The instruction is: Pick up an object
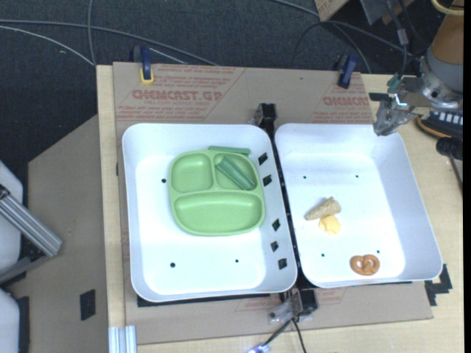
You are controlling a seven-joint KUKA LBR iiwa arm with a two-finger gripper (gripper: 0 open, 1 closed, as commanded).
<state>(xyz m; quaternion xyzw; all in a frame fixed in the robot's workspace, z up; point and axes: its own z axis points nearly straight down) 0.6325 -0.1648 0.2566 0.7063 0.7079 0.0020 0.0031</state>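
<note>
So we've got the two white bins sitting side by side on the bench, and the gripper (388,120) is hanging up around 1 o'clock of the frame, right over the far corner of the right bin (412,197), with the grey arm (441,72) coming in from the right edge. Honestly we can't tell from this angle how the pincer is set, it's too small and blurry at the tip, and we see nothing between the tips that we could call a grab. The pickable stuff in the right bin sits well apart from the gripper: a tan wedge-shaped piece (322,209) roughly in the middle of that bin, a small yellow chunk (331,225) touching or just beside it at its 5 o'clock, and a little orange pretzel (365,264) down toward the bin's 5 o'clock corner, apart from the other two. Over in the left bin (147,256) there's a green divided plate (216,195) lying flat, a bit toward the 12 o'clock side of the bin, with a darker green long thing (235,172) lying at a slant in its upper right compartment. Two blue clamps (146,63) sit on the board's far edge at about 11 and 1 o'clock, and some cables trail across the dark floor behind.
</note>
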